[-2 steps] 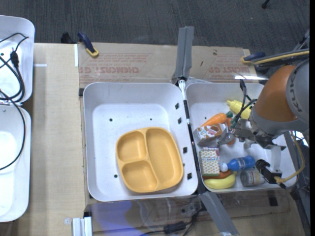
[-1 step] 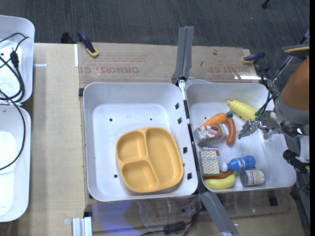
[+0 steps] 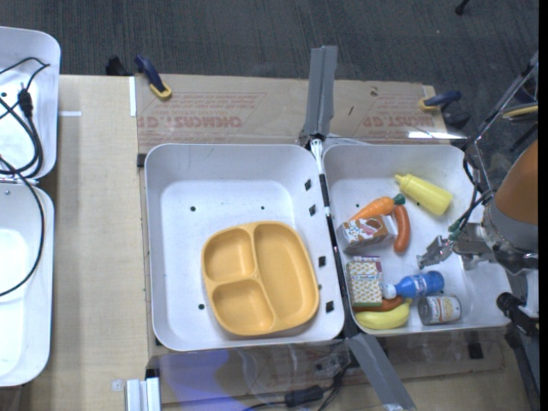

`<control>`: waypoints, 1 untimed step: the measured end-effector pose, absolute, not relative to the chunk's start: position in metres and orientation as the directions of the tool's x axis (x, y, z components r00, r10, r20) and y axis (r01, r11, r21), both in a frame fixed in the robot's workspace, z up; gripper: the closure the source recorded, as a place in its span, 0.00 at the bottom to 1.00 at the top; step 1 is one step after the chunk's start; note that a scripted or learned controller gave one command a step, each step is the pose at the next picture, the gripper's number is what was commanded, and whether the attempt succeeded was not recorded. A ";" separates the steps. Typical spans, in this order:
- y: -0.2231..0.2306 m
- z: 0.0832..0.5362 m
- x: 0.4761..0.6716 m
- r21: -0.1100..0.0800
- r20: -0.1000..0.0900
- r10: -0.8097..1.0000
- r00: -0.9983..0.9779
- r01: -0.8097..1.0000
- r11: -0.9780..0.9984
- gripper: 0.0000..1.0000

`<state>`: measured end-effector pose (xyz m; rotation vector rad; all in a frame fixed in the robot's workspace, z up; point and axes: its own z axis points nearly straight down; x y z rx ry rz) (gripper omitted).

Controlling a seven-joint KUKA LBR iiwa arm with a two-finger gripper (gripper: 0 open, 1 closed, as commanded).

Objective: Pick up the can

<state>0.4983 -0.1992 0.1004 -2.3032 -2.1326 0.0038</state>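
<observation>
The can (image 3: 440, 309) is small and silver with a printed label. It lies on its side near the front right corner of the right bin (image 3: 377, 157). My gripper (image 3: 434, 251) hovers over the right side of that bin, a short way behind the can and apart from it. It looks open, with nothing between its fingers. The blue bottle (image 3: 418, 284) lies between the gripper and the can, slightly to the left.
The right bin also holds a yellow mustard bottle (image 3: 423, 193), a carrot (image 3: 376, 208), a sausage (image 3: 402, 229), a small carton (image 3: 365, 232), a snack box (image 3: 364, 282) and a banana (image 3: 383, 317). A yellow divided plate (image 3: 257, 277) lies in the left bin (image 3: 171, 229).
</observation>
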 end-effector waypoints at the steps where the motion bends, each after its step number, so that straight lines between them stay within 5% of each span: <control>1: -0.187 0.091 0.541 -0.002 -0.001 0.996 0.092 0.996 -0.092 0.00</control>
